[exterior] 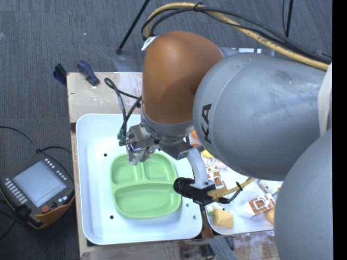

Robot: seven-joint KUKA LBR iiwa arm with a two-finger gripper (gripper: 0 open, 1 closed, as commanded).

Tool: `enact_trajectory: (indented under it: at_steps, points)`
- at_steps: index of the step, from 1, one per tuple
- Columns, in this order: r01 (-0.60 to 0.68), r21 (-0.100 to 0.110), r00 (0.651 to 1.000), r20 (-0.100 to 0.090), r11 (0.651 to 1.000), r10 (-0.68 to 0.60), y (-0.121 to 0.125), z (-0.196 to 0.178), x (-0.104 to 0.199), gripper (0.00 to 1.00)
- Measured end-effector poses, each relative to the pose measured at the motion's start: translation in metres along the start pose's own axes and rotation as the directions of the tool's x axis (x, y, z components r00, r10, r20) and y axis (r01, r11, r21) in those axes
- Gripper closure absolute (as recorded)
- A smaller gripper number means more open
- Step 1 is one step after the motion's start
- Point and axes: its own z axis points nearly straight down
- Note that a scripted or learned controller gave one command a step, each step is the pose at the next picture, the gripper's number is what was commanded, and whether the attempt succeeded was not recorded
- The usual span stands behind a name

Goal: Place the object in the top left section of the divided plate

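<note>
The gripper (136,155) is poised directly above the far-left section of the green divided plate (145,191), which lies in the left bin (87,199). Whether anything is gripped cannot be told; the object cannot be made out.

Even overhead light, soft glare on the arm (260,112), slightly grainy.

Teach pendant (37,191) on grey carpet (32,47), left of white bins (87,145).
</note>
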Motion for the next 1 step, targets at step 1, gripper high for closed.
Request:
enact_trajectory:
  at_steps: [1]
  points:
    - [0.341,0.029,0.94,-0.005,0.94,-0.341,-0.0124,0.1605,-0.0008,1.0]
